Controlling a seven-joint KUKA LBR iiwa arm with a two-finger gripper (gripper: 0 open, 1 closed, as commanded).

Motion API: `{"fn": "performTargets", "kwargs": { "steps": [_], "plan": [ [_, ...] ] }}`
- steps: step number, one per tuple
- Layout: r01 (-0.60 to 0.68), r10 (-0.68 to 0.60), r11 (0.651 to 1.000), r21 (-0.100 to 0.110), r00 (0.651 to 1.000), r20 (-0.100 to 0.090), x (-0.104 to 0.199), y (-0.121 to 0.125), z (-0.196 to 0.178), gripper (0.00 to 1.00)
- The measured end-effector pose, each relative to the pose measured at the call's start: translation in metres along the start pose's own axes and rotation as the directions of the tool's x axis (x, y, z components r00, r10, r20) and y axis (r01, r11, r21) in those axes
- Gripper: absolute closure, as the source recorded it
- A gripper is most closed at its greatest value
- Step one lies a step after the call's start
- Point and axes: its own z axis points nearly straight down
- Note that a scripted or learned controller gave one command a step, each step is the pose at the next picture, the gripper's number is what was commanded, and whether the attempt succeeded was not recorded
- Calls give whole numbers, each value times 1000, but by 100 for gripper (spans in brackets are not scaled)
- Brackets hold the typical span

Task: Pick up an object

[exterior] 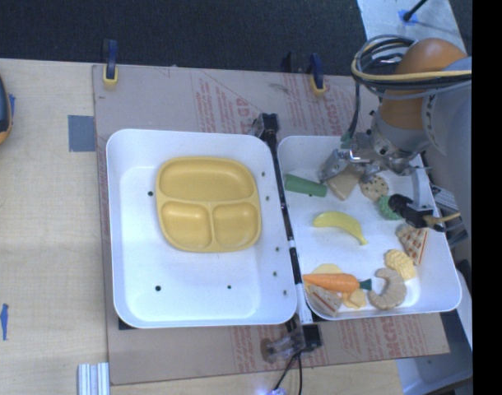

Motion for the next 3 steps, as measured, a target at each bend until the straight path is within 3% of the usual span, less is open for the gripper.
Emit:
{"fn": "performTargets", "kwargs": {
  "steps": [1,2,3],
  "plan": [
    [1,-1,1000,7,1000,-1,-1,-1,-11,100],
    [6,-6,1000,-12,1000,-4,86,3,-107,100],
    [4,-4,1000,5,1000,-2,137,-56,-99,100]
  ]
}}
